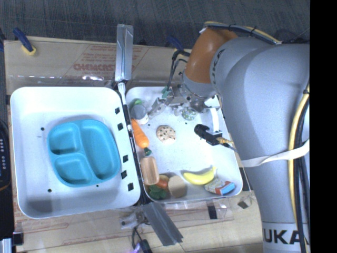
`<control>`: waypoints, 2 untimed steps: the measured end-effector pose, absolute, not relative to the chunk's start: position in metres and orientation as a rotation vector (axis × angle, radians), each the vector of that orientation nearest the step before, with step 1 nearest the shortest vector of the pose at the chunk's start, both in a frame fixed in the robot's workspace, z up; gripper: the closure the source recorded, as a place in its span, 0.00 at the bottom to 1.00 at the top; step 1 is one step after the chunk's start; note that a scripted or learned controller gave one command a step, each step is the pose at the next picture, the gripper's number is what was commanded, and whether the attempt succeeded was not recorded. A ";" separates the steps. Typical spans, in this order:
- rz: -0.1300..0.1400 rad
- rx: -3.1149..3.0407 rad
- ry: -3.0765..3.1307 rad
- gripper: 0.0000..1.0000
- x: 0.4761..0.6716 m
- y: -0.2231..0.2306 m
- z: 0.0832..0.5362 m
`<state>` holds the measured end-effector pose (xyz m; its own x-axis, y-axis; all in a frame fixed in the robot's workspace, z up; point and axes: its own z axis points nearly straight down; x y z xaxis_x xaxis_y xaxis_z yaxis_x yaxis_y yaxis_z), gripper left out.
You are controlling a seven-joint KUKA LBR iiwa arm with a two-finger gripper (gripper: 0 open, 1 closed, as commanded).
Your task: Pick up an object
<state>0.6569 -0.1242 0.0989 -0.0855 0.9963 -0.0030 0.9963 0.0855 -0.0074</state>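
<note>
The hand hangs over the right bin's far edge; its state cannot be told. A round speckled cookie lies on open white floor, clear of the curved banana.

One fixed camera looks steeply down from above the bench, taking in both white bins side by side
</note>
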 end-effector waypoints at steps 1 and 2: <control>0.005 -2.026 -2.393 0.00 0.603 -0.114 0.089; -0.001 -2.026 -2.398 1.00 0.606 -0.115 0.101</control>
